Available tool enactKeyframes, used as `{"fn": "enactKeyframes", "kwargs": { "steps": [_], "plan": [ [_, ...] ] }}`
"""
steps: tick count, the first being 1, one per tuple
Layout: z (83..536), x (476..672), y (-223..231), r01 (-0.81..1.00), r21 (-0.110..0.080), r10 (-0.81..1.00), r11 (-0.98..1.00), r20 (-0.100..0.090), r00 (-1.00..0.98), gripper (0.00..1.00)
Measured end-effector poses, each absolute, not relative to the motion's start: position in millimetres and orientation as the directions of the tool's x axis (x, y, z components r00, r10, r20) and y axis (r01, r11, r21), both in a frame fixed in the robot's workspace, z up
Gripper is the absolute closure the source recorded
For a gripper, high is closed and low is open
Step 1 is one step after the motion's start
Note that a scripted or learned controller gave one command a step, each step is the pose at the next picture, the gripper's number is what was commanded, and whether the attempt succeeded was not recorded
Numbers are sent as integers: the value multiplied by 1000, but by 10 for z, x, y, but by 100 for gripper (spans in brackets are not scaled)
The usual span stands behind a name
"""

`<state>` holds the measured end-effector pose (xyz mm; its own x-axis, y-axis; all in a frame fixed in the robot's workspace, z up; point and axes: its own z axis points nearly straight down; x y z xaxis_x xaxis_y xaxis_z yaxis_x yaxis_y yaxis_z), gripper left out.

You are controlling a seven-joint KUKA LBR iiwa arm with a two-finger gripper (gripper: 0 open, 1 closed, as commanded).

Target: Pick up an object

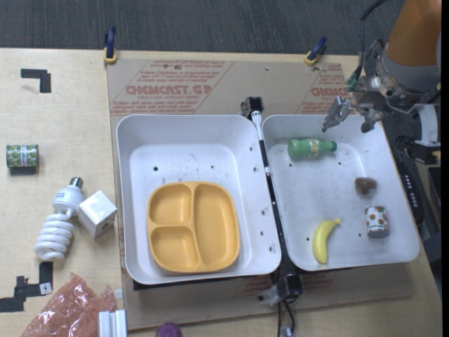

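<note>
In the right bin (302,258) lie a green bottle (311,147) on its side near the back, a small brown lump (365,184), a patterned can (377,221) and a yellow banana (323,240) at the front. My gripper (352,116) hovers over the bin's back right corner, to the right of and slightly behind the bottle. Its two fingers are spread apart with nothing between them.
The left bin (133,153) holds a yellow divided plate (193,226). Left of the bins on the bench lie a green can (22,157), a spiral light bulb (57,220), a white cube (97,213) and a pink mesh bag (70,307).
</note>
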<state>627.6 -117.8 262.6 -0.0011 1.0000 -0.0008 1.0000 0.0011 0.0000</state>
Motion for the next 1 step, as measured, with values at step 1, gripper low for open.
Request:
{"fn": "enactKeyframes", "kwargs": {
  "steps": [1],
  "plan": [
    [1200,6590,-1530,1000,0,1000,-1,-1,1,0]
  ]
}}
